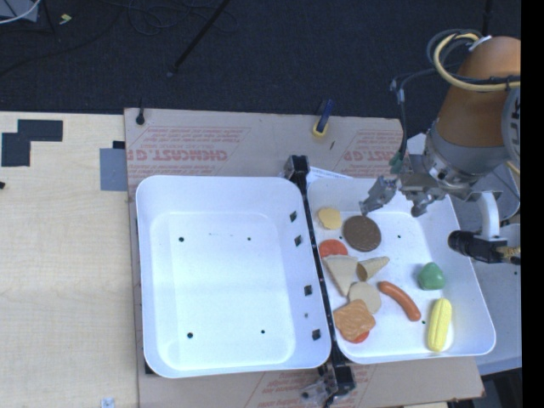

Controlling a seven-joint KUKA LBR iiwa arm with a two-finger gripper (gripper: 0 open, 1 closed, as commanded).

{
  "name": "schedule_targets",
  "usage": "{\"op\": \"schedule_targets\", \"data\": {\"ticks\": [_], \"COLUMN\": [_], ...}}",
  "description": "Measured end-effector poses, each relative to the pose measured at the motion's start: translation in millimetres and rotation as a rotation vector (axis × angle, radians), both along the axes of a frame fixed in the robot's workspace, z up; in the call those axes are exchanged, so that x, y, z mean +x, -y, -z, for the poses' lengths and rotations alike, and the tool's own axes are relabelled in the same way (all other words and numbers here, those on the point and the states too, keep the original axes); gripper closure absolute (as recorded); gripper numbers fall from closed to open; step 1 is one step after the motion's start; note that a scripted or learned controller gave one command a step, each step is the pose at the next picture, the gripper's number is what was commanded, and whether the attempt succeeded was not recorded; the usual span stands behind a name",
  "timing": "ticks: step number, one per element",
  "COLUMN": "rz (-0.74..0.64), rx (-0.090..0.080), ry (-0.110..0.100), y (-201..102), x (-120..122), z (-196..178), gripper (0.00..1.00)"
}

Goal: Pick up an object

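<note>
Gripper above the right bin — spread wide, holding nothing.

Its two grey fingers hang over the bin's far edge, well apart from each other, just beyond the brown disc. The toy food lies in the right bin: a yellow round by the disc, a sausage, a green piece, a corn cob and an orange slab — all on the floor. The left bin sits alongside.
</note>
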State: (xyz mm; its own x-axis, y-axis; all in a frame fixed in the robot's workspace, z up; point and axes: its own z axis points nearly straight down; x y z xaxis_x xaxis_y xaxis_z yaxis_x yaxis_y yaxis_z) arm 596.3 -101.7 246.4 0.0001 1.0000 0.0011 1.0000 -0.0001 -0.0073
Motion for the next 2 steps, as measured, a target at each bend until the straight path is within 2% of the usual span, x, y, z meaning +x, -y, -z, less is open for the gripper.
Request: {"op": "schedule_targets", "data": {"ticks": [1,2], "rz": [-0.002,0.003], "rx": [0.003,0.0], "ry": [-0.012,0.002], "y": [-19.1,-18.3], "x": [11.7,-35.0], "z": [137.7,161.6], "gripper": [0.0,0.0]}}
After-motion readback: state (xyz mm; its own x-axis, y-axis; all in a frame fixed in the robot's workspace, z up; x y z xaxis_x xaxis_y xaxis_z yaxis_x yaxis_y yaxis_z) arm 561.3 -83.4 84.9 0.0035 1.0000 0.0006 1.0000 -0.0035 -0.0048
